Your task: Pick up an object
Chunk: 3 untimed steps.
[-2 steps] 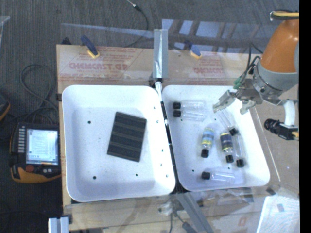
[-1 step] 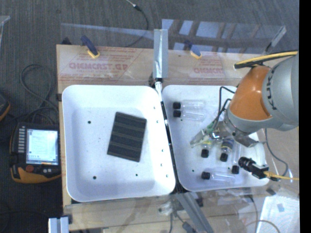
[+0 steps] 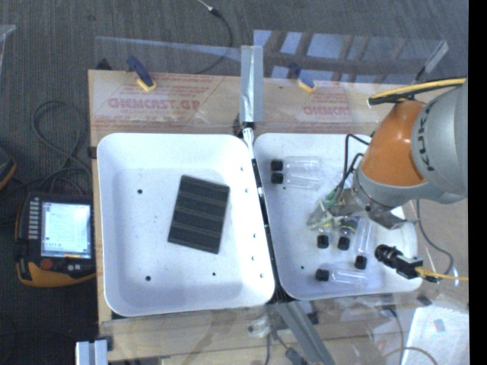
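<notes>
Several clear vials with black caps lie in the right bin [image 3: 396, 284]. Two of them [image 3: 298, 170] rest side by side near its upper left, and others [image 3: 342, 277] are scattered along its lower middle. My gripper [image 3: 332, 212] is lowered into this bin's centre, right above a small cluster of vials [image 3: 346, 233]. The grey arm with its orange band hides the wrist. A black ribbed rectangular pad [image 3: 199, 213] lies flat, slightly tilted, in the middle of the left bin [image 3: 122, 280].
A raised divider [image 3: 261, 204] separates the two bins. A metal post [image 3: 251, 86] stands behind them at the centre. A teach pendant [image 3: 55, 238] with cables lies on the floor to the left of the bench.
</notes>
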Each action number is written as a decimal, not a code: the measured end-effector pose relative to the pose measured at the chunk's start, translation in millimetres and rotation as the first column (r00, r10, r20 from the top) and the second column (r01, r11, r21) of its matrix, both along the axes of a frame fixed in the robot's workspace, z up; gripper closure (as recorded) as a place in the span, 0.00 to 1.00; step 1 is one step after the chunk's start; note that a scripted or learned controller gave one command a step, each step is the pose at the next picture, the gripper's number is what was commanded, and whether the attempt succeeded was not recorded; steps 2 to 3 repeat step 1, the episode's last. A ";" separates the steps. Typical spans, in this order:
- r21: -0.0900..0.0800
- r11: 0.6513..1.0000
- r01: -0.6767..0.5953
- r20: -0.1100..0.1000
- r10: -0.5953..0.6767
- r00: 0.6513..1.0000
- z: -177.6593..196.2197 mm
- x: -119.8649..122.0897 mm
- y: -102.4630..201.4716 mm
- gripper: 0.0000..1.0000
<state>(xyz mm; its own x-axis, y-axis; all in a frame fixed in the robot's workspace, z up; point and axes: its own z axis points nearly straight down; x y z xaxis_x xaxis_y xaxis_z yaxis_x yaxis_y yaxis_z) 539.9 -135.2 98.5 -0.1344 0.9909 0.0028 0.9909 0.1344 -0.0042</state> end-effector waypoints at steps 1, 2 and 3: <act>-0.003 0.996 -0.092 0.004 0.092 0.996 160.6 -25.9 64.5 1.00; -0.003 0.996 -0.092 0.004 0.092 0.996 160.6 -25.9 64.5 1.00; -0.003 0.996 -0.092 0.004 0.092 0.996 160.6 -25.9 64.5 1.00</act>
